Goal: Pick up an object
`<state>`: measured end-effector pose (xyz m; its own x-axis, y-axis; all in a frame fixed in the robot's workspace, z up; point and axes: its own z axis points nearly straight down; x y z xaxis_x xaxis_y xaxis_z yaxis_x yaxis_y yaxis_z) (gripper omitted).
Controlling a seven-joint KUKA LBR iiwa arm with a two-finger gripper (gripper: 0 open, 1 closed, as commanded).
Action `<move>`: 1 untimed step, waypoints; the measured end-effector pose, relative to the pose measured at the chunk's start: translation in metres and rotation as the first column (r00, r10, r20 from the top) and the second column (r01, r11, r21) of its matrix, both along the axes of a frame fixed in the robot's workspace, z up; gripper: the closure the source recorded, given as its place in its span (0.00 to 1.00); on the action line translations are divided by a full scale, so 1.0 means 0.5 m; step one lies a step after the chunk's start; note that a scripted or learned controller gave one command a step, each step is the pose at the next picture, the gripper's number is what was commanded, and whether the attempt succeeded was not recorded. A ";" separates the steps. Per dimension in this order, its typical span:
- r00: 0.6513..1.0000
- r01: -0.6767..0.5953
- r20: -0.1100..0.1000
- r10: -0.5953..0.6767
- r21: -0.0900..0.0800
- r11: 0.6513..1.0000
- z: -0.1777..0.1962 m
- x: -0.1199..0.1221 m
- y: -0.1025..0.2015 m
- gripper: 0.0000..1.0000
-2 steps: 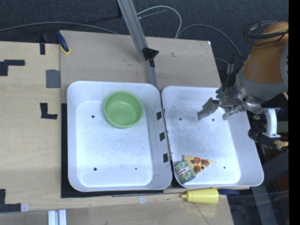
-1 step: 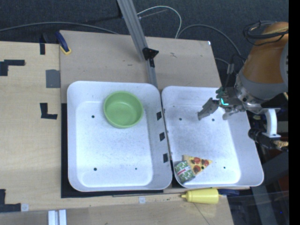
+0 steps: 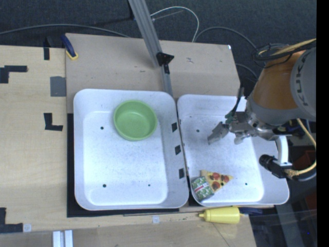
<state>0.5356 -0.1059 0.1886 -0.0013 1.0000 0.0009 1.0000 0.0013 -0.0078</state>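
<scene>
Arm point(image 3: 280, 89) comes in from the right, wrist bent down over the right bin point(image 3: 267, 189). Gripper point(image 3: 220, 134) hangs above the bin floor, jaws spread apart, nothing between them. Pizza slice point(image 3: 218, 178) and green packet point(image 3: 202, 188) lie below the jaws toward the near rim, well apart. Green bowl point(image 3: 135, 120) is left of the jaws in the left bin point(image 3: 92, 189). Yellow bottle point(image 3: 222, 215) rests outside the near rim.
</scene>
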 end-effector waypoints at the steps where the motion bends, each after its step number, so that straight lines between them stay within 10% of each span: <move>1: 1.000 -0.001 0.001 0.001 0.000 1.000 -0.090 0.005 0.007 0.00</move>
<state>0.5380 -0.1022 0.1437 -0.0018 1.0000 0.0007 1.0000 0.0018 -0.0073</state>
